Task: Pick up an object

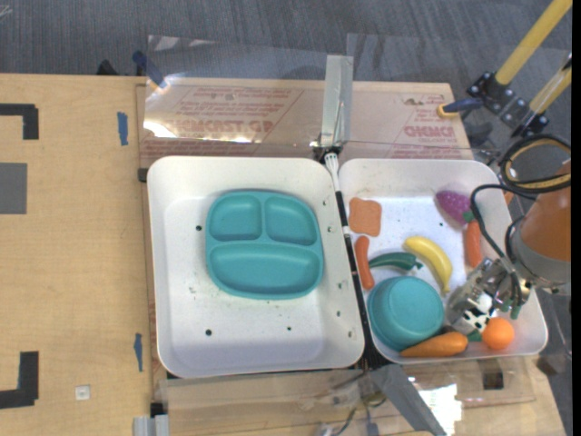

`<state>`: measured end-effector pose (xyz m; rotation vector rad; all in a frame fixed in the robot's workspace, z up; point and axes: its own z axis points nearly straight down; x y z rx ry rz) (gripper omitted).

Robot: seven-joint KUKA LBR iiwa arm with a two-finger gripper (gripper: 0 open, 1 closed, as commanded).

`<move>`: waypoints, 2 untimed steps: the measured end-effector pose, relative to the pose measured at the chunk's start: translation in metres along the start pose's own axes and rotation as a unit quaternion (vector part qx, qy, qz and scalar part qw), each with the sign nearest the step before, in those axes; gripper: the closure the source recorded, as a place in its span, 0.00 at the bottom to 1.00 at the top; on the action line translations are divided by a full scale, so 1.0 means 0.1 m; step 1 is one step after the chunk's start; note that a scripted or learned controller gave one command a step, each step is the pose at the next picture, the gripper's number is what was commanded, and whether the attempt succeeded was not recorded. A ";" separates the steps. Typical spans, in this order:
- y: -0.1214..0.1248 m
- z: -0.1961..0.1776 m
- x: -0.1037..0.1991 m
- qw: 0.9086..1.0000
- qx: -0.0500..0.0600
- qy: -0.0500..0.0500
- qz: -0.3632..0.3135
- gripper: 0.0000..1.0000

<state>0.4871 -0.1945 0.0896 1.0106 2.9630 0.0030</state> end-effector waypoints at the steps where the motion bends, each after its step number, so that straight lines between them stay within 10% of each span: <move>1: 0.30 -0.01 0.12 1.000 0.001 -0.003 -0.011 1.00; 2: 0.27 -0.01 0.09 1.000 0.002 -0.008 -0.009 0.00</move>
